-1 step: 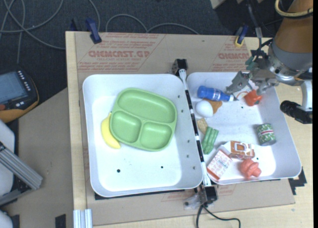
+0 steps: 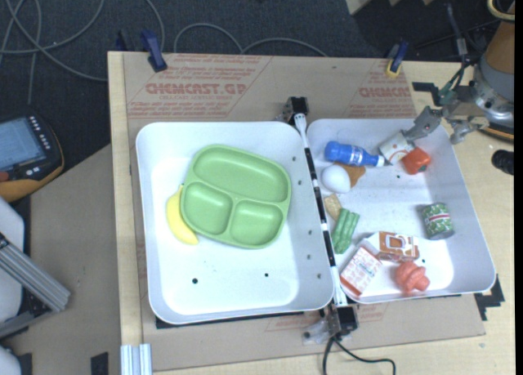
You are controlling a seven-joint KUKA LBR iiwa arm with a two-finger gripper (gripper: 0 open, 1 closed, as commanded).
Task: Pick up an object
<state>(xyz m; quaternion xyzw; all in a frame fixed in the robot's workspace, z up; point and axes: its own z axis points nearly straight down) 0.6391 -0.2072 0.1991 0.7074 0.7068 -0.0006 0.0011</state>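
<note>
End effector, fingers' state unclear, hovers beside red object and blue bottle.

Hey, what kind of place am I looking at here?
Probably a robotics lab bench: two shallow white bins sit on a clamped cardboard-covered board, toy foods like a yellow plastic banana lie inside, and loose grey cables trail across the dark floor.

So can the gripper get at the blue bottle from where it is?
Probably yes: the gripper hovers at the right bin's far edge, and the blue bottle lies uncovered nearby, only the white egg close beside it.
</note>
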